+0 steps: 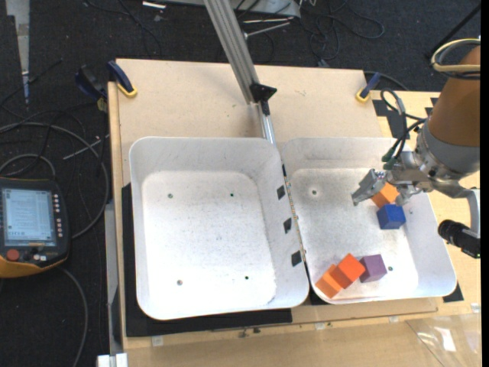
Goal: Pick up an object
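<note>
My gripper [384, 187] hangs over the upper right part of the right bin [321, 159], with its fingers spread open. A small orange block [386, 195] shows between and below the fingers, and I cannot tell whether they touch it. A blue cube [391, 216] sits just in front of that block. Near the bin's front wall lie a larger orange block [341, 274] and a purple cube [373, 267], side by side.
The left bin [153, 167] stands beside the right one, with a shared ridge between them. A slanted metal bar [237, 48] reaches down to the bins' back edge. Cables and a teach pendant [29, 224] lie off the bench to the left.
</note>
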You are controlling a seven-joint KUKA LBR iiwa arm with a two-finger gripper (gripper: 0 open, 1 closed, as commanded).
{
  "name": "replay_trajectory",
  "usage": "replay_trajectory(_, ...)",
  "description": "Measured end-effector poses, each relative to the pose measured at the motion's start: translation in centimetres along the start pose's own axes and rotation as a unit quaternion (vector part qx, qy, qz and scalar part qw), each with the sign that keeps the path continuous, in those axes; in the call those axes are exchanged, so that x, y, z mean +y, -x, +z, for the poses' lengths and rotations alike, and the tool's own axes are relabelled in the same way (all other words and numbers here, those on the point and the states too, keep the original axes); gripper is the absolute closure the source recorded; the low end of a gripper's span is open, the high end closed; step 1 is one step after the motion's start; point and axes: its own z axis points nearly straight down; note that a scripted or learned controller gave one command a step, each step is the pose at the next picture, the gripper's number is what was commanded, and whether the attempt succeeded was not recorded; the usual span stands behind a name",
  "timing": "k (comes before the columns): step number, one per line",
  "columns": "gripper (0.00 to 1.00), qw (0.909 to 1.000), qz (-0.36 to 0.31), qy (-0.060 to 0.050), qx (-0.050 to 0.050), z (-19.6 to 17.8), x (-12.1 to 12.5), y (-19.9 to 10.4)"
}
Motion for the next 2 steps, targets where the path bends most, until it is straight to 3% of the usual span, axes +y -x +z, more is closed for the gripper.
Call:
replay_trajectory(1, 0.0, 1.0, 0.004, -0.005, 0.0, 7.6, -3.0, 6.0)
replay_trajectory(2, 0.0, 1.0, 0.001, 0.0, -0.001, 12.1, 2.0, 9.4)
